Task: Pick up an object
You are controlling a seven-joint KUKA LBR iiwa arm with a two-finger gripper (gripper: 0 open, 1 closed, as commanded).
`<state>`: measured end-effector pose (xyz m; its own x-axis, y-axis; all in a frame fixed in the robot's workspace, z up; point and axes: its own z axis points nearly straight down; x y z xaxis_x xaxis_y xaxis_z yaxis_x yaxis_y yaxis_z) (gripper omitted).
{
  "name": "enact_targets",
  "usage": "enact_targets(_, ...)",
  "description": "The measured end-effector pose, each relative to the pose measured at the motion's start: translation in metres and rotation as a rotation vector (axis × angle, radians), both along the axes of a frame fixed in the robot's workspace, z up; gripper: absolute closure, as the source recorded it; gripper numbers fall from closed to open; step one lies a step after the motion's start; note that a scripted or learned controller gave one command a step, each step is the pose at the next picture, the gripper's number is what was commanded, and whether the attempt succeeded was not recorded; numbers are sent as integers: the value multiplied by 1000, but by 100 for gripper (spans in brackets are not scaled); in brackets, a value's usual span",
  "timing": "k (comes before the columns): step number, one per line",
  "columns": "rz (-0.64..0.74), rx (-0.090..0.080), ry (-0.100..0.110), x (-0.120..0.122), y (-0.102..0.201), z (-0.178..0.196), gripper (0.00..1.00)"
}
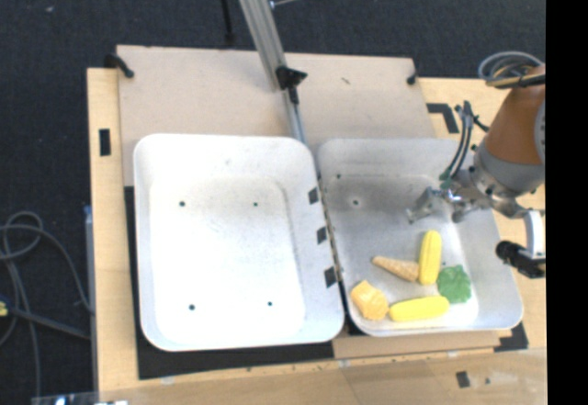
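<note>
While the gripper [434, 204] hangs over the right bin [367, 175], finger state unclear, corn [429, 256] sits just below, touching cone [396, 266]; green toy [454, 284] nearby.

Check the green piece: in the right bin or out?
In. The green piece lies on the right bin's floor beside the yellow pieces, inside the rim.

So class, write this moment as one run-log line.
gripper over right bin | nothing seen held | toys: corn, green, cone | left bin
</note>
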<state>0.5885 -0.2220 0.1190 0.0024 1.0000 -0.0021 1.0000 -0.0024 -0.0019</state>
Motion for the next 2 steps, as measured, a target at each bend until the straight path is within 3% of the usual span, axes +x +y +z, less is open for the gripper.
enact_targets(1,-2,0,-1,0,-1,-19,0)
enact_targets(2,-3,-2,-6,1,-2,-6,100)
